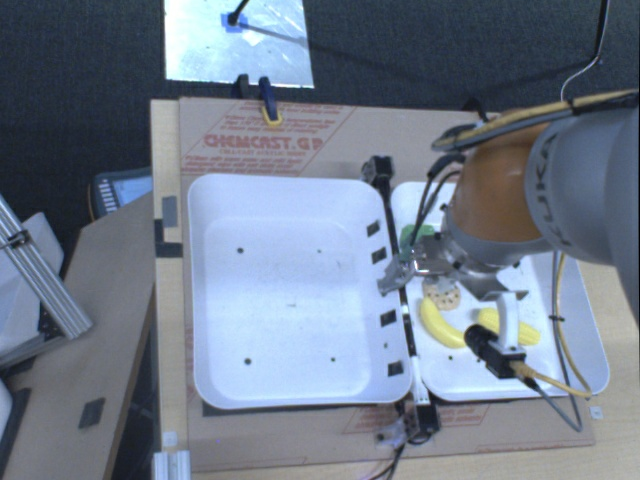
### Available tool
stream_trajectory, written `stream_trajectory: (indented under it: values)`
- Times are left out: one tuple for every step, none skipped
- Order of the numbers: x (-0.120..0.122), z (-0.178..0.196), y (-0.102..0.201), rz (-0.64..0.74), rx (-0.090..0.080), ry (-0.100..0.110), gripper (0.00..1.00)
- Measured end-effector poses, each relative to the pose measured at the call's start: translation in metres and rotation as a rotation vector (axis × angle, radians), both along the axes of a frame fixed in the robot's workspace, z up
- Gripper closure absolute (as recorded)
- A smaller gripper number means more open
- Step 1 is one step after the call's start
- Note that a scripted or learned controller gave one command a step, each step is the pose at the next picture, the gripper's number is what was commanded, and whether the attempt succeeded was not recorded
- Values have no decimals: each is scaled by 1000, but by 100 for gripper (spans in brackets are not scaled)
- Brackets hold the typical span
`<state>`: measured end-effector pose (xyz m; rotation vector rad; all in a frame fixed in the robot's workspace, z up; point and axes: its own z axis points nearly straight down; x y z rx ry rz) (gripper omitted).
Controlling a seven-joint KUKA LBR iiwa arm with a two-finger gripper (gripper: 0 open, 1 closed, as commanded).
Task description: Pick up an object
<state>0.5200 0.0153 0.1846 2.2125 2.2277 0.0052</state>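
Arm: the grey KUKA arm (560, 188) reaches in from the right, its orange band (495, 193) above the right bin (590, 368).
Pincer: the gripper (428, 264) hangs low at the right bin's left wall; I cannot tell its state.
Banana: a yellow banana (440, 325) lies just below the pincer.
Biscuit-like piece: a tan spotted piece (441, 294) lies directly beneath it, touching the banana's upper end.
Green object: a green object (412, 235) shows just above the pincer.
Second yellow piece: a second yellow object (520, 334) lies below and right, partly hidden.
Left bin: the left bin (290, 288) lies to the pincer's left.
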Motion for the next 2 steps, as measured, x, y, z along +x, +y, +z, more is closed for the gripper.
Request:
stream_trajectory:
  values:
    - [14,155,-64,-10,-5,-17,0]
    - [-38,-9,10,2,2,21,0]
